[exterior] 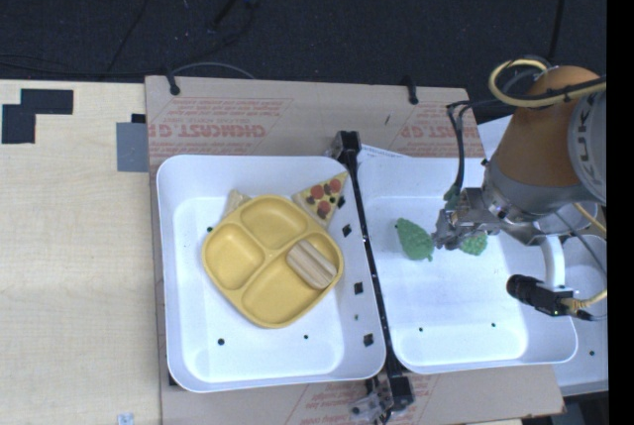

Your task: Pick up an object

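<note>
White right bin (pixel 466 334): gripper (pixel 458 233) is positioned between two green pieces (pixel 415 240); jaw state cannot be told. Either could be nudged aside.

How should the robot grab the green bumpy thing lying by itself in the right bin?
Probably straight down from above, fingers closing across the narrow middle of the green toy. It lies low on the right bin floor with bare space around it, left of the gripper.

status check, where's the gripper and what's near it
Gripper low in the right bin, between two green toys. Nothing seen held. Yellow tray and pizza slice sit in the left bin.
</note>
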You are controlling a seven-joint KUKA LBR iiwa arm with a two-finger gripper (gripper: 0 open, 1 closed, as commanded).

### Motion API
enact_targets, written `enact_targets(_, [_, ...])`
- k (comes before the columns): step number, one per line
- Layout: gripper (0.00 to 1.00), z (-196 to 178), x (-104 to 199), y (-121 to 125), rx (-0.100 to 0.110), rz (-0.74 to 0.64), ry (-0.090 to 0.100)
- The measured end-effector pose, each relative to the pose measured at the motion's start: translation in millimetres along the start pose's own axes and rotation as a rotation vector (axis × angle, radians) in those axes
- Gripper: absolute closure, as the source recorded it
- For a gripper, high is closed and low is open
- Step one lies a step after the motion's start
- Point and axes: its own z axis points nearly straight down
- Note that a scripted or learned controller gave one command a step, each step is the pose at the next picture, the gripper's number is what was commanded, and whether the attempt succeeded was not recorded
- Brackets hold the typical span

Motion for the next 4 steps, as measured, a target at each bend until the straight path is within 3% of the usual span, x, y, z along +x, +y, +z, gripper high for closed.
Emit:
enact_targets(2, [1.00, -112, 6, -1, -0.003, 0.000, -0.001])
enact_targets(4, [1.00, -78, 118, -6, 0.007, -0.004, 0.002])
